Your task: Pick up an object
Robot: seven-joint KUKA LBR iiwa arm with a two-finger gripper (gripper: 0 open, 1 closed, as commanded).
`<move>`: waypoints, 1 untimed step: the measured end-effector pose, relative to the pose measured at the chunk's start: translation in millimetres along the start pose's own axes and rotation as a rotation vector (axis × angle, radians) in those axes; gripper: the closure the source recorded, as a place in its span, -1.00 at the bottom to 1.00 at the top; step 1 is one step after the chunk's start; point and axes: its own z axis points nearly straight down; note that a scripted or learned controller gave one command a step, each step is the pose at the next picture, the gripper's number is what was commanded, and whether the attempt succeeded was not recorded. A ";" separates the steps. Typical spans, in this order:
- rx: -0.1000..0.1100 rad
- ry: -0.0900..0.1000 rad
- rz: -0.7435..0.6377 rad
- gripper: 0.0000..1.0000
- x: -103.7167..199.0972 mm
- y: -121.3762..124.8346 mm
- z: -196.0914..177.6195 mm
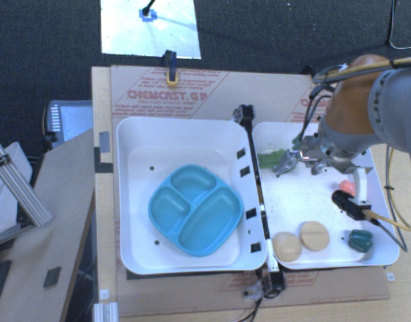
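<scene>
Hovering at right-center, gripper [287, 163], fingers' state untellable, beside one green object [271, 157]; two tan discs [314, 235] lower right.

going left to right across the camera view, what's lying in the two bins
blue divided plastic plate → green object → pale tan round piece → flat tan round disc → dark green small object
</scene>
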 end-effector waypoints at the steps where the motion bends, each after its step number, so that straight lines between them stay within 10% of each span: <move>1: -0.003 0.000 0.000 -1.00 -2.1 3.7 60.3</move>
